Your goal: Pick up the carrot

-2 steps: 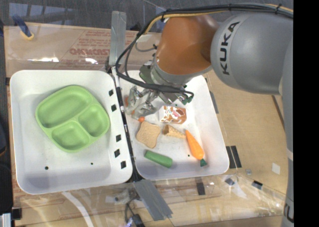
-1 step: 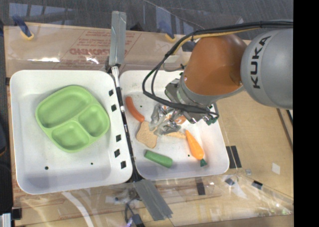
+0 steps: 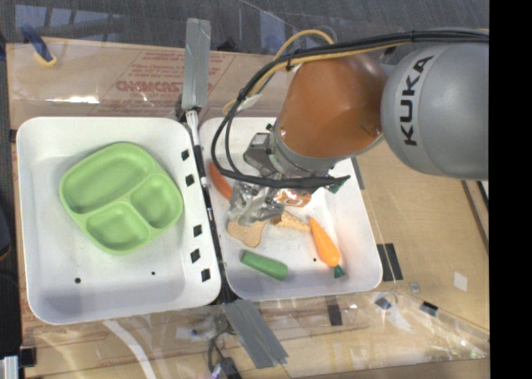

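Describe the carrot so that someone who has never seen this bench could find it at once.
Start at the right-hand white bin, the one the arm reaches over. Go to its lower right part, to the right of the green pod and the tan biscuit. The carrot is the slim orange piece lying at a slant with a small dark green tip at its lower end.
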You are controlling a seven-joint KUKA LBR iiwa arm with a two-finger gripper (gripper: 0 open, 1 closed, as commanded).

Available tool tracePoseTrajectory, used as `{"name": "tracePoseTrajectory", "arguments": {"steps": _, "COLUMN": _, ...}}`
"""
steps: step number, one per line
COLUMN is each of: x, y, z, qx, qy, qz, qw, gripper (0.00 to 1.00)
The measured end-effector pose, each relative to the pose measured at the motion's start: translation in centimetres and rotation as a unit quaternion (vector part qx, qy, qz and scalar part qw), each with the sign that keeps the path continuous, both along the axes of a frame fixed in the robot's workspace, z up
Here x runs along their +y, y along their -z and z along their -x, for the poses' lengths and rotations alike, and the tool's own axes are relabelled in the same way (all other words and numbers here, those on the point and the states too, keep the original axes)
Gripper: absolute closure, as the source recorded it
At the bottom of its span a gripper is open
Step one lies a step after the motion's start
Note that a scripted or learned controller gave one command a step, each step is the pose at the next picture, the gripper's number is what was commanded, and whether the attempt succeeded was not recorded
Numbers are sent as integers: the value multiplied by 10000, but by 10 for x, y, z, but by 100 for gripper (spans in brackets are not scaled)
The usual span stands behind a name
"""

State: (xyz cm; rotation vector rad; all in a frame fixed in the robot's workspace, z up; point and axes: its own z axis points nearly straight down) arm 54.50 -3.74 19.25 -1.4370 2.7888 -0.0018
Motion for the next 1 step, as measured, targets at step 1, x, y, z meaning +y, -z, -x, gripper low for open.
{"name": "tracePoseTrajectory", "arguments": {"steps": 1, "x": -4, "y": -2, "z": 55, "qx": 29, "qy": -2121, "qz": 6, "qw": 9772, "gripper": 100}}
